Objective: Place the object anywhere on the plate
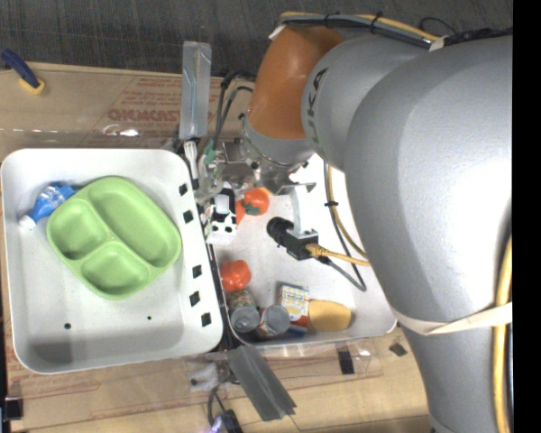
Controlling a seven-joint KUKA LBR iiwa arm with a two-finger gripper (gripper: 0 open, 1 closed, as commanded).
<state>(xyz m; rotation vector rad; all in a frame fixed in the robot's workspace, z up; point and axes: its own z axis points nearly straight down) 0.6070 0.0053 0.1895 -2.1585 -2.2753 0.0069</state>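
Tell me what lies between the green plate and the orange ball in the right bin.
In the camera view, between the green plate and the orange ball lie the bins' adjoining walls with black markers, then a small black-and-white object beside the ball.

The bench (90, 106) is brown, with red printed letters on its top. Behind it lies a dark grey ribbed floor (99, 12). The light is even.
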